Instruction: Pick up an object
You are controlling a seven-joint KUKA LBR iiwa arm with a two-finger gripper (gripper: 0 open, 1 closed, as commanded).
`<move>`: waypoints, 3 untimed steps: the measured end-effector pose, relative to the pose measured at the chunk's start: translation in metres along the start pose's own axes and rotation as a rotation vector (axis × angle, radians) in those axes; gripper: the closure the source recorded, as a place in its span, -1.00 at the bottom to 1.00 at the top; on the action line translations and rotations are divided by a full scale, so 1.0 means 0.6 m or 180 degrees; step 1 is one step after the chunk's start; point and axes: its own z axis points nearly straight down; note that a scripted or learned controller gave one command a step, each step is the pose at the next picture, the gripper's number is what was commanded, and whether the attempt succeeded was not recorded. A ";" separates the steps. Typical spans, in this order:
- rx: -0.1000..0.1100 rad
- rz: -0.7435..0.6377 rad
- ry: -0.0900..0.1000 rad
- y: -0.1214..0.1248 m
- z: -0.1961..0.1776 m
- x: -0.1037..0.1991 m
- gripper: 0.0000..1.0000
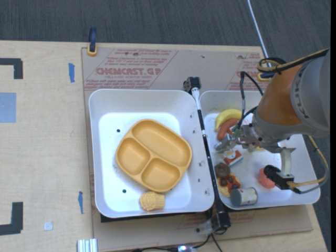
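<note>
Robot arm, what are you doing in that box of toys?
The arm reaches into the right bin, its pincer low among toy food near a banana. Nothing can be seen held yet. In the left bin lie a yellow divided plate and a toy corn cob.

The flat brown cardboard sheet (157, 67) lying under the two white bins is showing red printed text along its far edge. The biggest line is reading about "CHEMCAST GP", though the last letters are blurred. The smaller red lines above and below it, and another red print near the right corner, are too small to read.
</note>
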 end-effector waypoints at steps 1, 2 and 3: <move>-0.0037 0.0000 -0.0009 0.005 -0.021 0.000 1.00; 0.0013 0.0001 -0.0004 -0.076 -0.160 0.076 1.00; 0.0014 0.0002 -0.0004 -0.076 -0.160 0.075 -1.00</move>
